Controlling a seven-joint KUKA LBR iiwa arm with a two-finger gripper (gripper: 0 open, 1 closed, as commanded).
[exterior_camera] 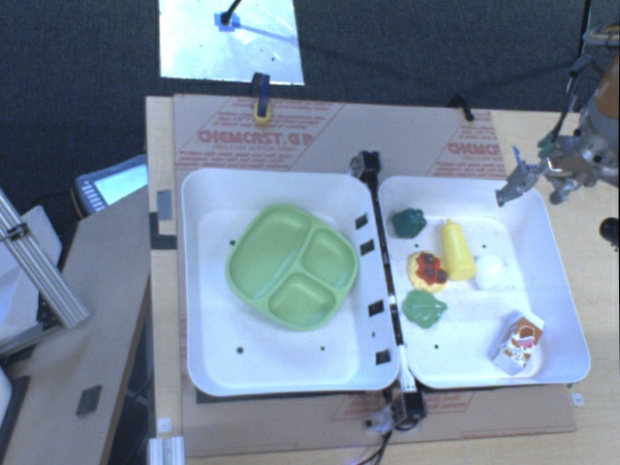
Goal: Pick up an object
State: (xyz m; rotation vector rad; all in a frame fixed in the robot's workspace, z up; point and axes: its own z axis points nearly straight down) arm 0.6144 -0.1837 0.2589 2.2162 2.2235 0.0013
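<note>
Hovering above the right bin (572, 337), my claw (533, 184) hangs open, gripping nothing; every object, including the yellow bottle (457, 249), remains unpicked.

Well to the left of my pincer (536, 187), a yellow clamp (262, 112) is gripping the far edge of the printed cardboard sheet (291, 136) that is covering the table (160, 143). Beyond the clamp, a shiny metal plate (231, 27) is lying on the dark carpet (77, 56). Far to my pincer's left, a small screen (111, 187) is glowing, and an aluminium rail (39, 269) is slanting just below it.
</note>
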